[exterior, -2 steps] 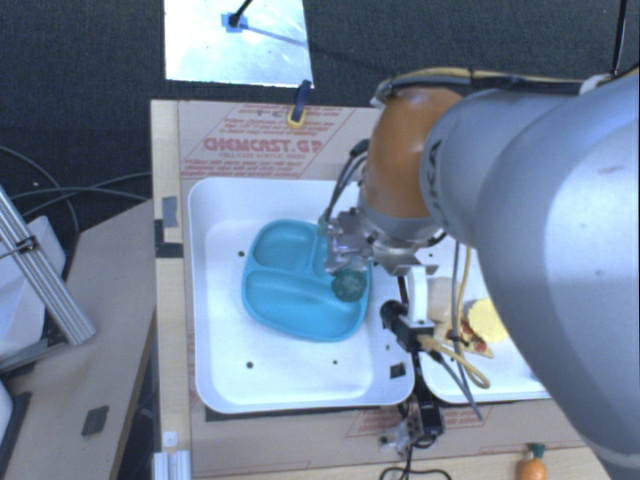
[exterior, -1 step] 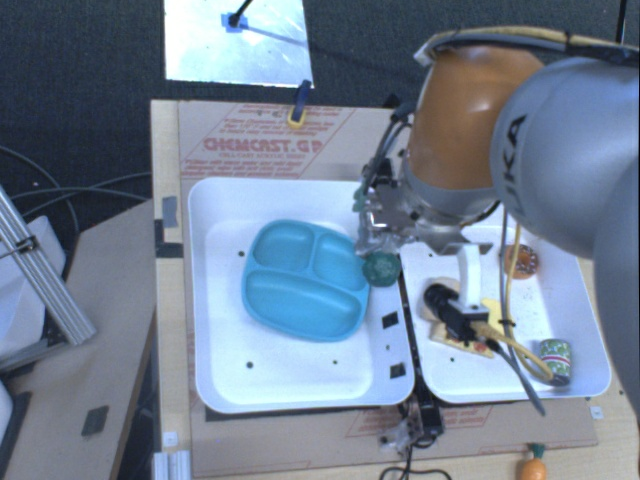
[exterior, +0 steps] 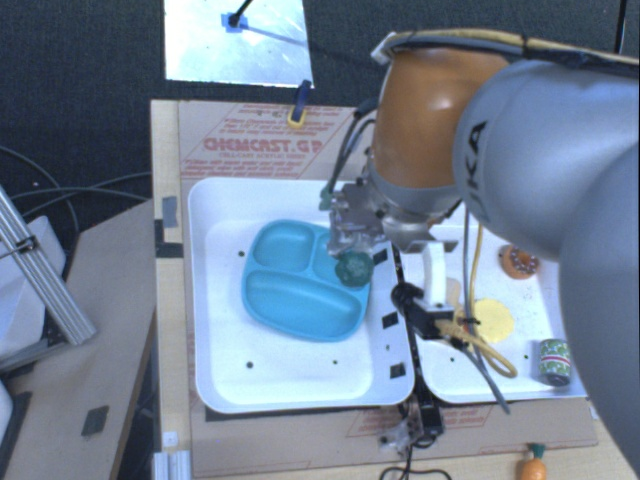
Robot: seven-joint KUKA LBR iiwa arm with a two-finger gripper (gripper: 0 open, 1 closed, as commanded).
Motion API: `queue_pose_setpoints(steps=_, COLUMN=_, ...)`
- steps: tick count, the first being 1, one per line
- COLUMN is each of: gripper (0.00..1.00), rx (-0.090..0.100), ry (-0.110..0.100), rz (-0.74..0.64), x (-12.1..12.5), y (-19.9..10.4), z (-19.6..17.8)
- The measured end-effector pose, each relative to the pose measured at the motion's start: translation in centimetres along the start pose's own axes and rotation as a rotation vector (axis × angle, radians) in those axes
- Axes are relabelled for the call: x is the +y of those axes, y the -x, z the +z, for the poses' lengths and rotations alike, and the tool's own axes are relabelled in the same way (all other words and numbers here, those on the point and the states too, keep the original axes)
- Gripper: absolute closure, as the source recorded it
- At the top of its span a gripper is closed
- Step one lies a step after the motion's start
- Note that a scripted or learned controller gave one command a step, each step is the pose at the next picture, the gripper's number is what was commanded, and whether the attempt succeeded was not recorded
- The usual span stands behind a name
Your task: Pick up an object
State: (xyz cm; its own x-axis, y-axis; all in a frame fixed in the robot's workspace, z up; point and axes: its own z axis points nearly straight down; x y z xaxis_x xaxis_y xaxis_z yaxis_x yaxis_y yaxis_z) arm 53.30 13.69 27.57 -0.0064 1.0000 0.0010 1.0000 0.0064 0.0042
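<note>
Because my tool (exterior: 352,253) hangs over the right rim of the blue tray (exterior: 300,293) in the left bin (exterior: 215,368), with a small teal thing (exterior: 352,268) right beneath it, I could nudge or clip the tray and let that thing slip away. Whether it is gripped or merely under me I cannot tell. My arm (exterior: 500,138) reaches in from the right, wrist pointing steeply down above the strip between the bins.

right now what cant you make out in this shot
- Gripper: in the camera view, whether its fingers clasp the small teal object is too small and blurred to tell.
- Right bin: the arm covers much of it.
- Small can: label too small to read.
</note>
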Motion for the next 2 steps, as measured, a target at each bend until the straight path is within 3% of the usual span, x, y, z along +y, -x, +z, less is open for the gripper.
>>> queue_pose_setpoints(steps=1, gripper=1.0, rx=0.001, ry=0.003, rz=0.007, x=-2.1, y=3.1, z=-6.0)
queue_pose_setpoints(steps=2, gripper=1.0, rx=0.002, ry=0.0, rz=-0.001, x=-4.7, y=0.1, z=-8.1)
